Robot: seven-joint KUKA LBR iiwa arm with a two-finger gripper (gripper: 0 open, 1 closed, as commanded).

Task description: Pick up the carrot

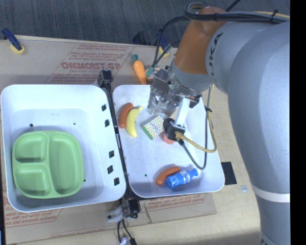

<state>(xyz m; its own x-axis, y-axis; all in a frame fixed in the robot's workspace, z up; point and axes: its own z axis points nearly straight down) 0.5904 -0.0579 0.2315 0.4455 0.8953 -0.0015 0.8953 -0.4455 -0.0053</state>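
The carrot (138, 71), orange with a small green top, lies on the cardboard just beyond the far rim of the right bin (209, 180), partly behind the arm's wrist. My gripper (159, 106) hangs over the far half of the right bin, a little nearer than the carrot and to its right. It points down towards a green patterned block (153, 127). Nothing shows in its grasp.
The right bin also holds an orange-red sausage shape (124, 115), a banana (132, 122), a red item (168, 138) under the gripper's cable, another orange piece (167, 175) and a blue bottle (183, 178). A green divided plate (47, 163) sits in the left bin (20, 98).
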